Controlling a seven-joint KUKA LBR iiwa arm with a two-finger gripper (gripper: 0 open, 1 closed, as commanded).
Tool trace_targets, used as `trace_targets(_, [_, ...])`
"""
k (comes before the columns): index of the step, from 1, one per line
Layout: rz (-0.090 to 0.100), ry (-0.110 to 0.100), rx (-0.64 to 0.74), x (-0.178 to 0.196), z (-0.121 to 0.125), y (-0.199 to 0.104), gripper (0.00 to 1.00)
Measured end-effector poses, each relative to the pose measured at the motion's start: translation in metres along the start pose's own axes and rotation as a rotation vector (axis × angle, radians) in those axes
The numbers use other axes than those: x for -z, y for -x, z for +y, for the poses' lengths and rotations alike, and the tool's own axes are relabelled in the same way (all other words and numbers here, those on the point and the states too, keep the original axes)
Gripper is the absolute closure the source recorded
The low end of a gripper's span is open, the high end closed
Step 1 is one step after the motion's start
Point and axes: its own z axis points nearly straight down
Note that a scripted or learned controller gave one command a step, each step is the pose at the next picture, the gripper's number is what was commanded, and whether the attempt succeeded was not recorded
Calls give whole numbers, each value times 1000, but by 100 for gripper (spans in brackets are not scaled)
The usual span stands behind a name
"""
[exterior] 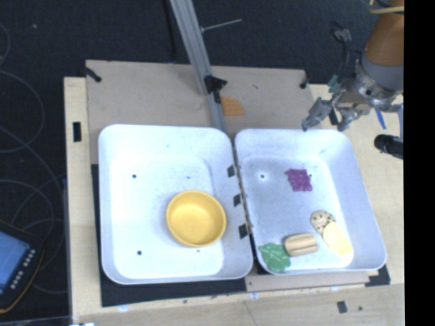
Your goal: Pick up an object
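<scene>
I hang above the far right corner of the right shallow white plastic bin, at about one o'clock from its middle. My two-finger gripper has its grey fingers spread apart, with nothing between them, just over the bin's back rim. Above my wrist the orange band shows at the top right of the view.

In the right bin, a small purple crumpled piece lies a little toward twelve o'clock from the middle, well apart from the rest. Down at about five o'clock sits a cluster near the front wall: a tan wooden cylinder lying on its side, a green leafy-shaped soft piece touching the cylinder at its eight o'clock side, a round beige speckled object at the cylinder's one o'clock, and a pale yellow oval object just beside the speckled one, at its five o'clock.

The left shallow white plastic bin holds a round yellow plastic bowl, upright, sitting toward four o'clock from that bin's middle.

Both bins rest side by side on the light wooden bench. A grey metal rail runs at a slant from the top of the view down to the gap between the bins.
</scene>
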Motion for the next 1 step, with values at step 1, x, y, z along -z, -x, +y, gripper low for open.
trace_targets(1, [-2,-1,0,0,0,1,0])
